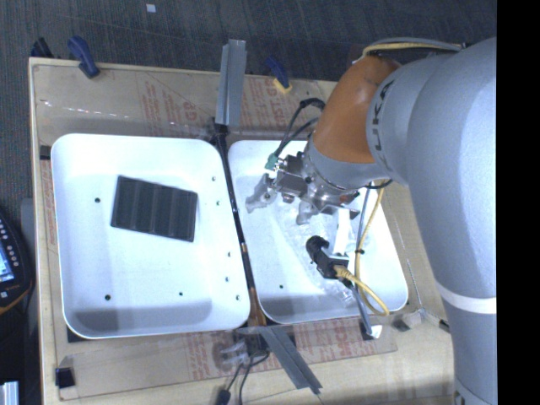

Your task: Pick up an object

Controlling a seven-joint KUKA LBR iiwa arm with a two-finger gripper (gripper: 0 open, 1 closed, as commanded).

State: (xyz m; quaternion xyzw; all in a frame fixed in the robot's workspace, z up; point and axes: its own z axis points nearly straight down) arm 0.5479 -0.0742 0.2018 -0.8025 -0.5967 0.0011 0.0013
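While the pincer (283, 194) hangs over the right bin (278, 302), fingers apart and empty, the dark slab (154, 208) lies far frame-left, long axis crosswise.

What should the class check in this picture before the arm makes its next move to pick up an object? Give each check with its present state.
1. An object to pick is in view: the dark ribbed rectangular slab lies flat in the left white bin. Ok.
2. End effector is over that slab: it hangs over the right white bin. Not ok.
3. Something held between the fingers: cannot tell.
4. Slab clear of the bin walls: ok.
5. Yellow cable clear of the bin: it droops over the right bin. Not ok.
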